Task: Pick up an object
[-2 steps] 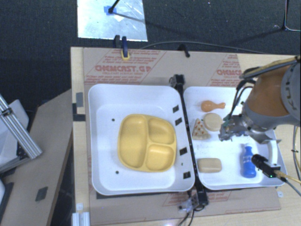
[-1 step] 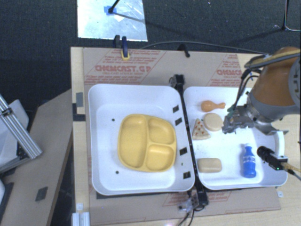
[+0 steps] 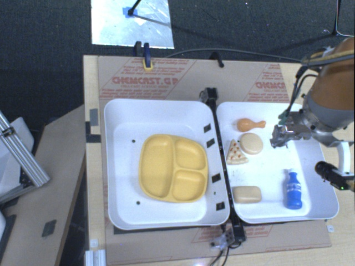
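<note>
Gripper hovers just right of the round bun, ready to pick, though I cannot tell its state

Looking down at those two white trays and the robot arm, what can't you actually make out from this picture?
- Gripper, camera view: small and dark, so its finger state is unreadable.
- Arm: cut off by the right edge.
- Blue bottle: label too small to read.
- Right bin: the part under the arm is hidden.
</note>
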Motion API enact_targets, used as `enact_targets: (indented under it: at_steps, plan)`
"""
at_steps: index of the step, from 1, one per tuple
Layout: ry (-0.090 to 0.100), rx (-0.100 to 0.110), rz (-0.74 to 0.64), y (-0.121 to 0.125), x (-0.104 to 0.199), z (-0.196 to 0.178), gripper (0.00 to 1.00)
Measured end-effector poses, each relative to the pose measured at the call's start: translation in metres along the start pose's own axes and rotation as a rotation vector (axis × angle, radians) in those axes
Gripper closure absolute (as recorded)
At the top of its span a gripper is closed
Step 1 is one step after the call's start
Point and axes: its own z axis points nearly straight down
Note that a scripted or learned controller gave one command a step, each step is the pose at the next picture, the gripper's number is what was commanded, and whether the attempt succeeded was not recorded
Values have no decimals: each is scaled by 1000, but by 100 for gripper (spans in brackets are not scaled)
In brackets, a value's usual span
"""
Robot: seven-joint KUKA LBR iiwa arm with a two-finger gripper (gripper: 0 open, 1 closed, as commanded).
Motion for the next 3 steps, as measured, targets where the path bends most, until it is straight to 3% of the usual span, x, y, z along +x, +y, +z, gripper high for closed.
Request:
enact_targets:
  at_steps: [1, 3]
  plan:
    - [3, 4, -6, 17, 59, 7, 100]
    - [3, 3, -4, 68, 148, -1, 100]
